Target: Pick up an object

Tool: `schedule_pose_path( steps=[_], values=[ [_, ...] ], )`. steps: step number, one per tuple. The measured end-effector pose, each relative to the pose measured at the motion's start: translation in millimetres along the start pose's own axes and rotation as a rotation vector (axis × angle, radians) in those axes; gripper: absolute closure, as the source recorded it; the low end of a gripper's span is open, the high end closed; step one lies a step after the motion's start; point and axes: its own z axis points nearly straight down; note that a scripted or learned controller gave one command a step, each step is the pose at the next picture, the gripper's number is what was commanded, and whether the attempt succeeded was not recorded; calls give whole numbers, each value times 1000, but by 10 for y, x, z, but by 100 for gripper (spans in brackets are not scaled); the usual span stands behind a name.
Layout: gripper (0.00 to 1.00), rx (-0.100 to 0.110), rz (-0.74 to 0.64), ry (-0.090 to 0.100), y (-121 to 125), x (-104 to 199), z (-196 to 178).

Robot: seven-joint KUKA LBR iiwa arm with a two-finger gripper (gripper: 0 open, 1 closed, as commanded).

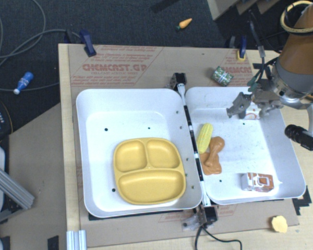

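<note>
The right bin (281, 145) holds a yellow corn cob (204, 136) near its left wall. A brown bone-shaped toy (214, 155) lies against the cob. A small orange and white packet (257, 182) sits near the bin's front right corner. My gripper (242, 108) hangs low over the back part of this bin, up and to the right of the corn cob and apart from it. A small red and white item (251, 116) lies just beside the gripper. The left bin (94, 113) carries a yellow divided plate (148, 170).
On the cardboard behind the right bin rests a small green can (223, 76). Blue clamps (87, 42) grip the board's back edge. A yellow lump (279, 223) lies off the front right corner. A carrot toy (184, 23) and a blue bottle (23, 81) lie on the floor.
</note>
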Motion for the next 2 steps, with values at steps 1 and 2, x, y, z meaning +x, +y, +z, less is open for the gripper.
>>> schedule_pose_path(
  steps=[1,2],
  values=[
    [0,7,-2,2,217,218,705],
    [0,2,-3,2,240,490,660]
  ],
)
